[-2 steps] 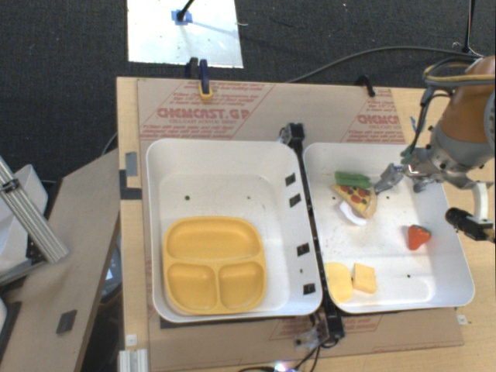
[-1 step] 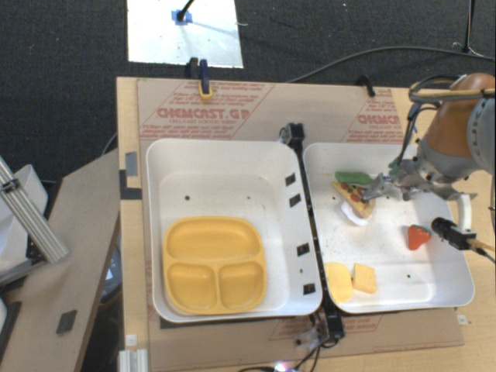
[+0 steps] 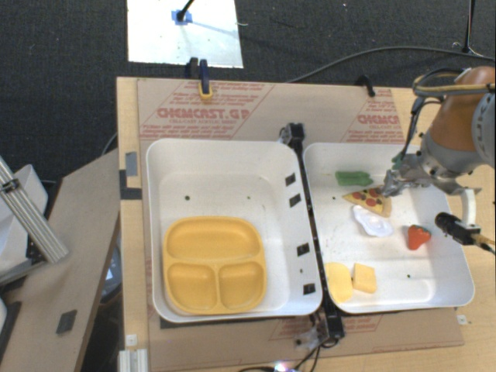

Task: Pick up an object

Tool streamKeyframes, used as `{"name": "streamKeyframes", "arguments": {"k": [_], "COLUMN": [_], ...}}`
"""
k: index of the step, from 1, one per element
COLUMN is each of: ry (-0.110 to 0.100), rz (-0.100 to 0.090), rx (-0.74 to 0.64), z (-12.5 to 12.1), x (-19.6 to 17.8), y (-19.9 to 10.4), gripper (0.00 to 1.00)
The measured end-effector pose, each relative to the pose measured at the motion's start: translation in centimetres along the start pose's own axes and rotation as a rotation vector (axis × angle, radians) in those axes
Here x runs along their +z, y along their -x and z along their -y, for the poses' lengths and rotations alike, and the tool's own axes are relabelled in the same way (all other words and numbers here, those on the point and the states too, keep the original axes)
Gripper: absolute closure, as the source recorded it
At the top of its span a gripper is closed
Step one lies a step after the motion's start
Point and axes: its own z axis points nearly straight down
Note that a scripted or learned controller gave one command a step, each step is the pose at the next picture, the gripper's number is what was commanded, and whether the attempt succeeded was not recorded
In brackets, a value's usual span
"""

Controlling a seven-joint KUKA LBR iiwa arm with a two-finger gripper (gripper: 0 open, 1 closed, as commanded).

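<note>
Currently the end effector [image 3: 390, 183] sits low in the right bin [image 3: 446, 289], touching the pizza slice [image 3: 370, 200] beside the green piece [image 3: 353, 177]; finger state cannot be determined

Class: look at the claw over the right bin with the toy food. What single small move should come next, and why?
Probably a short, straight descent. The claw hangs just above the pizza slice, which lies flat in the right bin, close to the green piece and the white piece, so sideways drift risks bumping them.
</note>
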Motion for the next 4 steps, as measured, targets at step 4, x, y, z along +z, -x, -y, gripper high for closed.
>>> {"name": "streamKeyframes", "arguments": {"k": [4], "ry": [-0.012], "rz": [-0.002], "rx": [-0.001], "z": [-1.2], "x": [-15.6], "y": [-5.3], "gripper": [1.00]}}
